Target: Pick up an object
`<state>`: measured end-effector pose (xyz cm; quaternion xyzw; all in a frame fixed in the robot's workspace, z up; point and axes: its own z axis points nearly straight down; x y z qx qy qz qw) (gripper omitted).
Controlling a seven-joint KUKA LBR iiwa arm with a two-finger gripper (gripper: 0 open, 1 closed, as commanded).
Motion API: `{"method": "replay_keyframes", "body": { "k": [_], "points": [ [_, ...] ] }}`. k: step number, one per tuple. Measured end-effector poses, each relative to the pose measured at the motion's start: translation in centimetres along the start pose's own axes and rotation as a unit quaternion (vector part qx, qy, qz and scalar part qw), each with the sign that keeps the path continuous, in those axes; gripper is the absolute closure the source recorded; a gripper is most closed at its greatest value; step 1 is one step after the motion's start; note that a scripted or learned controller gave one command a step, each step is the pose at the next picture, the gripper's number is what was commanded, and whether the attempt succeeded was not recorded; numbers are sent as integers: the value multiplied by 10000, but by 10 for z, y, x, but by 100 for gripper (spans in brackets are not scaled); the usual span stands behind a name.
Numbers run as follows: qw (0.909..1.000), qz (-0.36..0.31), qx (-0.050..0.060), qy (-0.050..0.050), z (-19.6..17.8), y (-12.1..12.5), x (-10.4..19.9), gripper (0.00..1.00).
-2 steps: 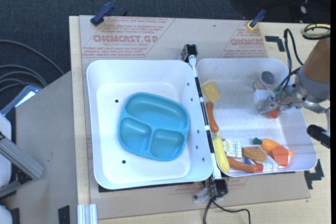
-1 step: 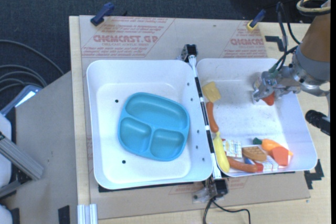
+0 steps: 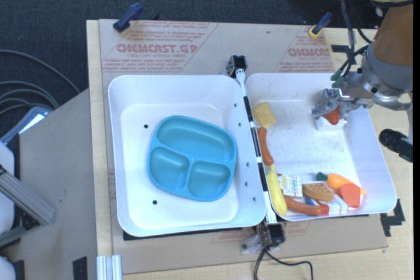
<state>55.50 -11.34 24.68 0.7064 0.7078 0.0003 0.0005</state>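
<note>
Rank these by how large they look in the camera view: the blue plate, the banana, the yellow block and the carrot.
1. blue plate, by far the largest.
2. banana, long and thin.
3. and 4. carrot and yellow block look about alike, so no ranking between them.

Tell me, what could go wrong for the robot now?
The small red thing at the gripper could slip out and fall back into the right bin. The food is crowded at the near edge, banana beside sausage, so a grab there might catch two.
</note>
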Motion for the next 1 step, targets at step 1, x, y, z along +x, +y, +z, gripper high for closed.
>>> {"method": "replay_keyframes", "body": {
  "k": [1],
  "points": [
    [10000, 2, 21, 9, 27, -14, 82, 100]
  ]
}}
